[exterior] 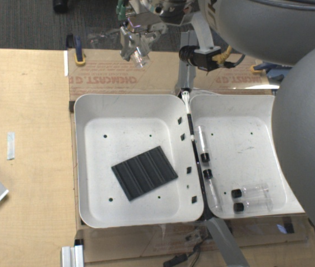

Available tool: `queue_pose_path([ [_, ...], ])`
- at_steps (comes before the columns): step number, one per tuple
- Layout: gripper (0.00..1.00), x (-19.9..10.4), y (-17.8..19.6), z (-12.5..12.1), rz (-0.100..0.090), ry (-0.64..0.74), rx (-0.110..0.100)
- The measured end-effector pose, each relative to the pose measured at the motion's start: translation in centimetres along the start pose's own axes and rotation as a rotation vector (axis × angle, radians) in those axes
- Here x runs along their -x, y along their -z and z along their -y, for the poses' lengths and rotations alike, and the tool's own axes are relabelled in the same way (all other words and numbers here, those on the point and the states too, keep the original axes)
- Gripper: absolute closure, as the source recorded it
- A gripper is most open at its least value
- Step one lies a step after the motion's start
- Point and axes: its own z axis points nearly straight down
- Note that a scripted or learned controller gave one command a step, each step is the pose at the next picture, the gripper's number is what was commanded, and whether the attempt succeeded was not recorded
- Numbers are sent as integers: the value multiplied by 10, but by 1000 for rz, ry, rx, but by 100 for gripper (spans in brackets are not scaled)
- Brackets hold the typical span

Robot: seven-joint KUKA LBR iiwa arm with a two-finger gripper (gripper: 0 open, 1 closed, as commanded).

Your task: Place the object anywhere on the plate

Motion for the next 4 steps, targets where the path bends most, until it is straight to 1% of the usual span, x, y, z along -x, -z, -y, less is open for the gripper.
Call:
queue_pose_path([
  [1,100,-40,-63,109,-1,227,-1],
  [2,100,-4,-88,99,-1,660,1],
  [3,100,12,-96,56,0,737,4],
  [4,100,2,-84,10,1,983,6],
])
